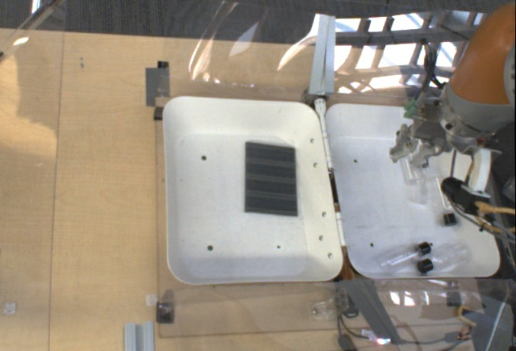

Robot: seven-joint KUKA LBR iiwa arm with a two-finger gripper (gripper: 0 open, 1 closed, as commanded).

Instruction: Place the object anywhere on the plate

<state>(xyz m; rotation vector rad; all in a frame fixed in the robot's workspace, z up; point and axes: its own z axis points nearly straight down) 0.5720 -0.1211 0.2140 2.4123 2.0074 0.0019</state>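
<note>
The arm reaches in from the right, and its hand (418, 149) hangs over the upper part of the right bin (363, 204); whether it is spread or closed I cannot tell, since the metal parts at its tip blur against the white floor. Just below the hand lies something pale and see-through, too faint to name. The likely objects of the task lie along the near edge of the same bin: clear plastic tubes with black caps (422, 255), a small cluster lying flat, with one more small black piece (448, 219) a little farther up beside the arm's cabling. The dark ribbed rectangular plate (271, 178) sits flat in the middle of the left bin (193, 204), well apart from the tubes, across the ridge where the two bins meet. Such a tube looks light, stiff and smooth, so it will probably roll or skid if nudged, and its clear wall offers little grip. The better hold, I judge, is across the body close to the black cap, squarely from above. The cluster lies close together, so one may drag its neighbour.
</note>
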